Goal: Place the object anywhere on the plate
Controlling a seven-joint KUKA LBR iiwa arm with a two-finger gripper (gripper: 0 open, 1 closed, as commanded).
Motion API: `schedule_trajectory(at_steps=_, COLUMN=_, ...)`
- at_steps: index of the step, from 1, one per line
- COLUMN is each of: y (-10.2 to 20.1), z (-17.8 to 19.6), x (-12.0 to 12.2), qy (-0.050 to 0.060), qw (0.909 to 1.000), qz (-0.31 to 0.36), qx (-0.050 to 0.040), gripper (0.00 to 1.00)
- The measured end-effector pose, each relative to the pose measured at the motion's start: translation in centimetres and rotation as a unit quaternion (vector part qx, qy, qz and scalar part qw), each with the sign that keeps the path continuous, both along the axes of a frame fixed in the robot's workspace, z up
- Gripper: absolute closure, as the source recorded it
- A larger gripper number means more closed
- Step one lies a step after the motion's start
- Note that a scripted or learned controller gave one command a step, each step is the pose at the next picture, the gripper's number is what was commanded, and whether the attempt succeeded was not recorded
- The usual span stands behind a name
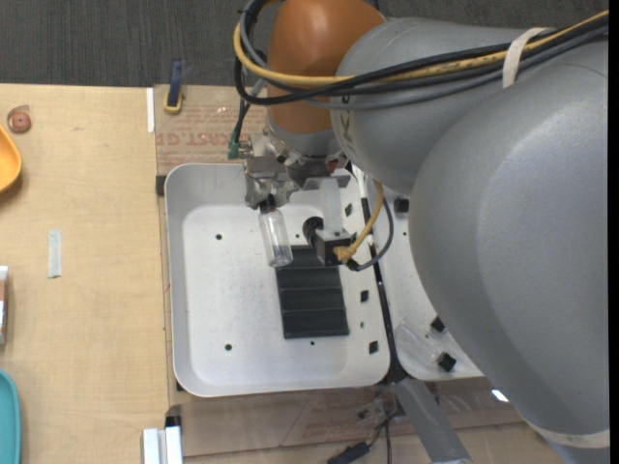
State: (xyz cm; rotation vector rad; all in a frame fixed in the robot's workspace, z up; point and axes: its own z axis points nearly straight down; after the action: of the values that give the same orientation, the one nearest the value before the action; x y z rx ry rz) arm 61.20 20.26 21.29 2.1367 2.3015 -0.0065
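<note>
A flat black ribbed slab (312,303) lies in the left white bin (208,288), right of its middle and near the right wall. My gripper (277,238) hangs over the bin's upper middle, its tip just beyond the slab's upper left corner. Nothing shows in its grasp. The grey arm with the orange band (314,42) reaches in from the right and hides the bin's back edge.
The arm covers most of the right bin (426,341). The wooden bench to the left carries a yellow thing (6,162), a small grey strip (54,254) and a teal thing (6,421) at the edge. A blue clamp (175,83) sits behind the left bin.
</note>
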Motion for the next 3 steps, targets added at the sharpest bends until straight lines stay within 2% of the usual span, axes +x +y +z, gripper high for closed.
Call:
schedule_trajectory(at_steps=1, y=1.4, z=0.3, x=-3.4, qy=0.001, qw=0.9838, qz=0.179, qx=0.0009, gripper=1.00)
schedule_trajectory(at_steps=2, y=1.7, z=-1.0, x=-10.2, qy=0.002, qw=0.9726, qz=0.233, qx=0.0011, gripper=1.00)
schedule_trajectory(at_steps=3, y=0.6, z=11.9, x=-5.0, qy=0.000, qw=0.9622, qz=0.272, qx=0.0009, gripper=1.00)
